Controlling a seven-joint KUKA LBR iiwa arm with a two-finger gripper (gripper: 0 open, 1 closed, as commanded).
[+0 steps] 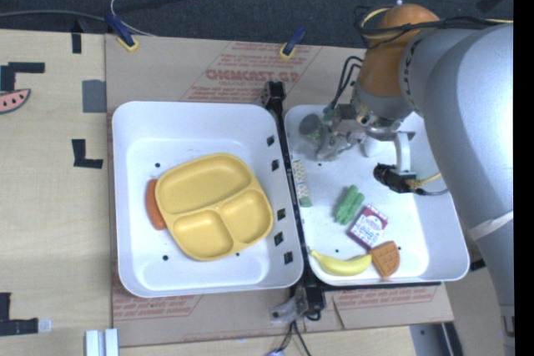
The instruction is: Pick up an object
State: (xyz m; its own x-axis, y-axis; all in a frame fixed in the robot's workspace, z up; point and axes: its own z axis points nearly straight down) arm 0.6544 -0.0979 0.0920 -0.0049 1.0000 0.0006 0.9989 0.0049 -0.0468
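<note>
My gripper [332, 139] hangs low over the far left part of the right bin [434, 221], with the grey arm and its orange band coming in from the right. A small grey roundish thing [310, 127] sits right beside the gripper on its left; whether they touch is unclear. Nearer the front of that bin lie a green object [349, 204], a purple and red packet [368, 227], a yellow banana [340, 263] and an orange-brown biscuit-like piece [385, 258]. I see nothing clearly between the gripper's tips.
The left bin [133, 179] holds a yellow divided plate [214, 205] lying partly over an orange object [154, 204]. A small patterned strip [300, 181] lies along the right bin's left wall. A black divider [279, 154] runs between the bins.
</note>
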